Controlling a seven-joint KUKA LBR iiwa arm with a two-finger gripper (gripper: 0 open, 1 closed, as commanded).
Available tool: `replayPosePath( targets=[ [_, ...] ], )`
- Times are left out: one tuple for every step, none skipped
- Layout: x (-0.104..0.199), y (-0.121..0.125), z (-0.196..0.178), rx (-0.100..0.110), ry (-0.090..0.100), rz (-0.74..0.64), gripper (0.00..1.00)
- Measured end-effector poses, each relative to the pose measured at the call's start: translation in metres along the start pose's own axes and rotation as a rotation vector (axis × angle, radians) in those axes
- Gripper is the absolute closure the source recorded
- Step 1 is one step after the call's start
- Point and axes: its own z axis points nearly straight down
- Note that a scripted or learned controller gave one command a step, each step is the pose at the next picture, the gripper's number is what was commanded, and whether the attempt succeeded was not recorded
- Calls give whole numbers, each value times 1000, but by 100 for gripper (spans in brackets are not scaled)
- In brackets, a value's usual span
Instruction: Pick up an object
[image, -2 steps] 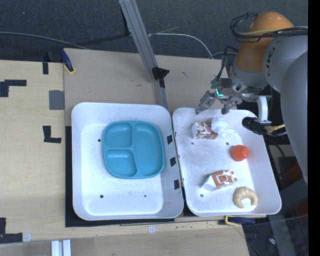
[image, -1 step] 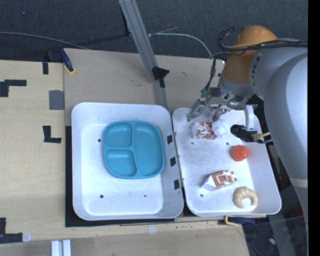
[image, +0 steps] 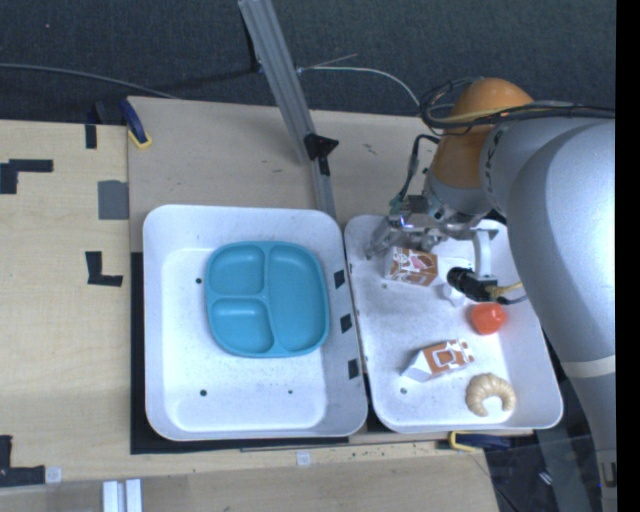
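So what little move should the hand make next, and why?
Probably a short drop straight down. The hand hovers at the far end of the right bin, just above a small orange-and-white carton, the nearest object. Whether it already touches the carton is unclear.

My gripper (image: 405, 240) sits over the far end of the right bin (image: 385, 390), just above a small carton (image: 413, 267). Nearer lie a tomato (image: 488, 318), another carton (image: 438, 360) and a croissant (image: 490, 393). A divided plate (image: 267, 298) lies in the left bin (image: 170, 400).
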Motion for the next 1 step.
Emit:
replayPosePath(
  targets=[
    [1, 0, -10, 1, 0, -1, 100]
  ],
)
